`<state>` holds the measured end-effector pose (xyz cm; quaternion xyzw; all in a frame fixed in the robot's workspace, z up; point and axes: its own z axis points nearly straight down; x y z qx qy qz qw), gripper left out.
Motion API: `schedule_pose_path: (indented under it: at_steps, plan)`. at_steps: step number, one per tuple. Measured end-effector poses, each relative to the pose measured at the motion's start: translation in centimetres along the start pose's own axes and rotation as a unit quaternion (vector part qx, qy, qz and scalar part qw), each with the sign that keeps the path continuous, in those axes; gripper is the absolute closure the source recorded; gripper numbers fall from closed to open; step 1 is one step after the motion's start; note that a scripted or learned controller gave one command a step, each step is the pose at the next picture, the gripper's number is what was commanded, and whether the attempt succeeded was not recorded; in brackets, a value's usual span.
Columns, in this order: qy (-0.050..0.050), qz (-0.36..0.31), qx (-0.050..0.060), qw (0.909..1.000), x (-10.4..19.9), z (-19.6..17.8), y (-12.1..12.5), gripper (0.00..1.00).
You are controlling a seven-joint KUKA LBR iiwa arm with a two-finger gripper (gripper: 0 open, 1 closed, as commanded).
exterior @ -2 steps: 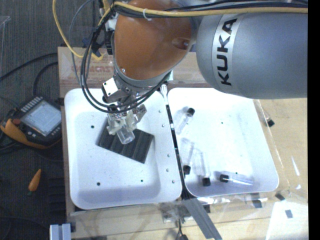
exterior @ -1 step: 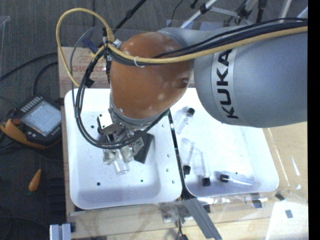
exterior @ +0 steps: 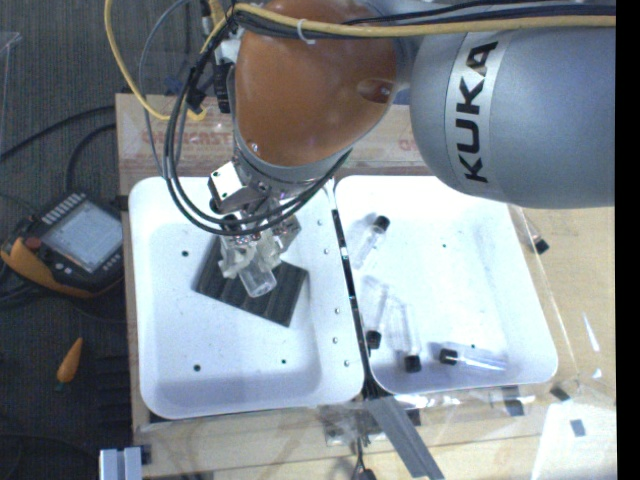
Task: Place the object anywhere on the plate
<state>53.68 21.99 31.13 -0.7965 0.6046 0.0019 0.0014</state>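
The arm leans over the left bin (exterior: 160, 368), its pincer (exterior: 252, 260) (gripping a clear vial (exterior: 256, 280)) on the dark plate (exterior: 282, 300).

The grey arm (exterior: 520, 88) comes in from the frame's upper right and fills the top, its lettering reading down the side. The orange band (exterior: 310, 68) bulges at upper centre, cables looping off it to the left. Below it the wrist points down, with the gripper (exterior: 255, 268) left of centre.
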Motion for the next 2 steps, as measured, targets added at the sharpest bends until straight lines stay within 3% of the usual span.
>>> schedule_pose_path:
  at_steps: [1, 2]
  plan:
    - [-0.002, -0.129, 0.001, 0.9917, 0.4, -8.3, -7.1, 1.00]
    - [-0.002, -0.304, 0.000, 0.9526, -1.0, -12.2, -2.4, 1.00]
